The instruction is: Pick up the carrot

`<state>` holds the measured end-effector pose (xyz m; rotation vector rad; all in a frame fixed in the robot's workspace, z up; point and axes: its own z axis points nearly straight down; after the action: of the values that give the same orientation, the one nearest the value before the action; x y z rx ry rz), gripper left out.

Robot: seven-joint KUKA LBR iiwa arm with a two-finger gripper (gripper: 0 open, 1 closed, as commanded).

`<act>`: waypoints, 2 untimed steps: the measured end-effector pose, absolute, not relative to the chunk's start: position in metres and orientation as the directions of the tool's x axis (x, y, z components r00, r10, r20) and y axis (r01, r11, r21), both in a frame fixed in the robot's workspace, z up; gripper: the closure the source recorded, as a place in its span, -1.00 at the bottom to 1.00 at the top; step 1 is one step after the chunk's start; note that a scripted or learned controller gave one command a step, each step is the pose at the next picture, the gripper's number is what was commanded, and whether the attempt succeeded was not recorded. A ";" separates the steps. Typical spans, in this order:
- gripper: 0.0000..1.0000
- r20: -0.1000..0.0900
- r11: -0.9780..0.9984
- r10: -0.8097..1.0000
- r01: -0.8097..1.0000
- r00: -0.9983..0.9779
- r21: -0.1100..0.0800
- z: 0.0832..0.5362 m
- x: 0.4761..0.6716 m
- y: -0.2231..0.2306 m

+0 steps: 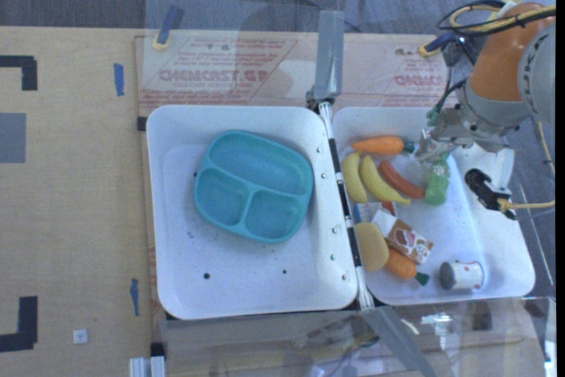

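An orange carrot (378, 145) with a green stub lies at the far edge of the right bin (494, 234). A second, smaller carrot (402, 266) rests near that bin's front, partly under a snack packet (409, 241). My gripper (433, 146) hangs low over the right bin, just right of the far carrot's green end and above a green bottle (436, 186). Nothing visibly sits in the gripper.
Two bananas (369, 179) and a red-orange sausage-like piece (403, 182) lie between the carrots. A yellowish lump (371, 245) and a grey can (461, 275) sit near the front. The left bin (177, 216) holds a teal divided plate (254, 186).
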<state>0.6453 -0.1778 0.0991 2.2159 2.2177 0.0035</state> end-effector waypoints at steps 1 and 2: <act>1.00 -0.001 0.110 0.994 0.994 -0.110 0.003 0.174 0.665 -0.112; -1.00 -0.001 0.110 0.994 0.994 -0.110 0.003 0.174 0.665 -0.112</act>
<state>0.6647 -0.1120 0.1735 2.0939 2.3388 0.0022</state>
